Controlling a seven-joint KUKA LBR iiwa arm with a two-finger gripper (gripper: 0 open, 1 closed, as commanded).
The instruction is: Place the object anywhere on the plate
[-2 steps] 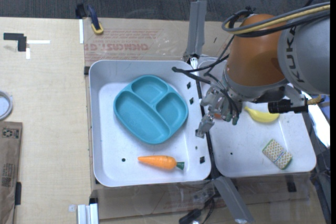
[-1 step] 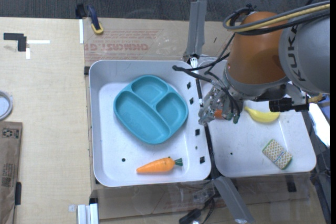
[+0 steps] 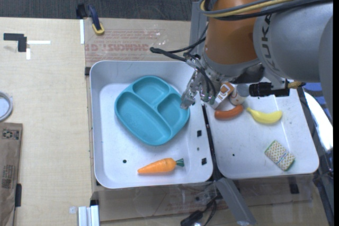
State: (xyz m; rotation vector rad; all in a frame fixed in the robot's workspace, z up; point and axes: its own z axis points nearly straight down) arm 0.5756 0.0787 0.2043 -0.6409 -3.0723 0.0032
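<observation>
Turquoise plastic, moulded into three compartments, forms the plate lying tilted in the left white bin. From the right, the grey arm with its orange band reaches over the wall between the two bins, and its two-finger gripper hangs at the plate's right edge, over the small right-hand compartment. Whether the gripper is open or closed cannot be told from this slant, and nothing is visibly held in it.

Toward the near side of the same bin, well apart from the gripper and clear of the plate, an orange toy carrot with a green top lies on its side. In the right white bin, a red-orange toy sausage sits just right of the gripper near the dividing wall, a yellow toy banana lies beside it, and a small patterned block rests nearer, toward the right. Tan board covers the bench on the left.
</observation>
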